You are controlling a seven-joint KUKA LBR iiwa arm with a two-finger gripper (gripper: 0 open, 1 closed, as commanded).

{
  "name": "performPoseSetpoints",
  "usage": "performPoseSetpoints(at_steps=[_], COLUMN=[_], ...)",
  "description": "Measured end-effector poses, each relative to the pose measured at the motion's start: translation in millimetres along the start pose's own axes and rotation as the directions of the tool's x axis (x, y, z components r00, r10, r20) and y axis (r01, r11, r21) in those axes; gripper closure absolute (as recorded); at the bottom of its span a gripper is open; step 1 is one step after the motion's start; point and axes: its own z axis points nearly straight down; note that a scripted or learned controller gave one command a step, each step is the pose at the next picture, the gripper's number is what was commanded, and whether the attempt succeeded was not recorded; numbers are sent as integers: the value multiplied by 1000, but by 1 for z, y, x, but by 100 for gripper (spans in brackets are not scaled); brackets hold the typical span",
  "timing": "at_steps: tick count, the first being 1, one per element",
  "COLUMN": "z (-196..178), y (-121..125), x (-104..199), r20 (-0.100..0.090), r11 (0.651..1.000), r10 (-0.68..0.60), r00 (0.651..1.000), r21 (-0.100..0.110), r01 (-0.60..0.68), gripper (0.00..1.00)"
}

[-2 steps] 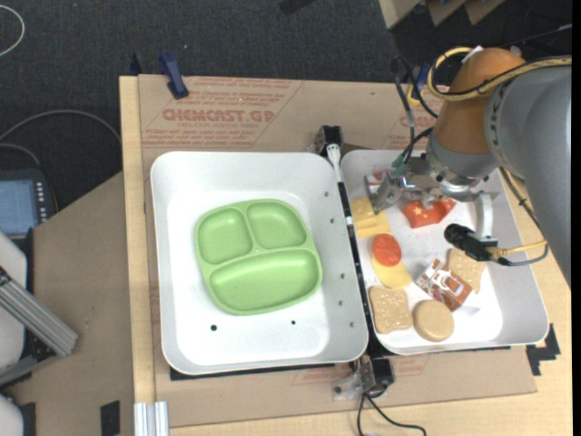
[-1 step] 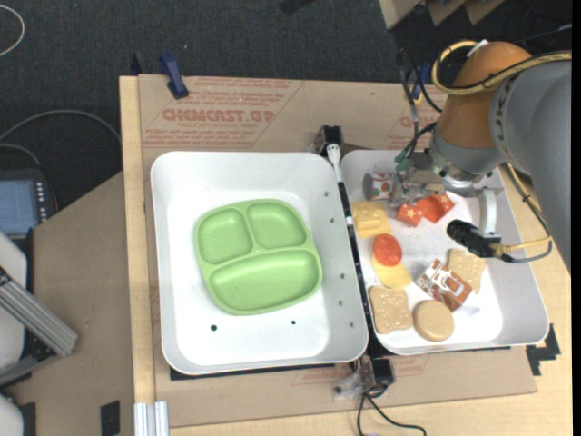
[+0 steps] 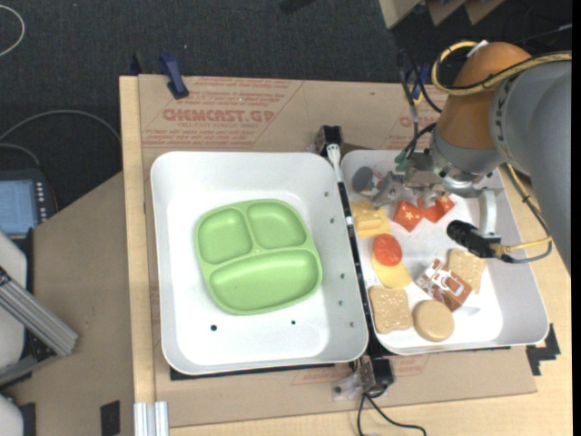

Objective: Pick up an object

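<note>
Whether the fingers are open or closed cannot be told: the two-finger gripper [image 3: 419, 192] hangs low at the far end of the right-hand shallow white bin [image 3: 522, 321], and its grey metal parts run together with the cables and the arm's wrist above them. No object is visibly held.

Just under and beside the gripper lie two small red plastic pieces [image 3: 408, 214], the likeliest target by my reading. Near them, toward the dividing wall, sits a pale yellow cheese-like wedge [image 3: 368, 218], with a red-orange round toy [image 3: 388, 249] and a yellow round piece [image 3: 393, 276] just below it. Further toward the near end lie a tan toast-shaped slice [image 3: 392, 309], a round tan bun [image 3: 433, 322] and a brown-and-white wrapped snack [image 3: 445, 284]. The left-hand white bin [image 3: 172, 243] carries a light green divided plastic tray [image 3: 259, 257], well apart from the gripper.

The risks come from crowding. The red pieces are small and low, so a closing grip may slide over them or pinch only an edge, and the piece would drop on the lift. The yellow wedge lies close enough to be nudged or wedged in alongside. The bin's far wall is also near, and a slightly offset descent could land on it.
</note>
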Motion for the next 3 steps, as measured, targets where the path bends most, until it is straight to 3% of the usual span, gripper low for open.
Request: performPoseSetpoints(at_steps=[1, 2, 3], z=[11, -18, 11], y=[-30, 25, -18], x=[-29, -60, -39], r20=[-2, 2, -3], r11=[1000, 1000, 1000], r10=[1, -3, 0], r00=[1000, 1000, 1000], r21=[2, -9, 4], r01=[-1, 3, 0], gripper=[0, 0, 0])
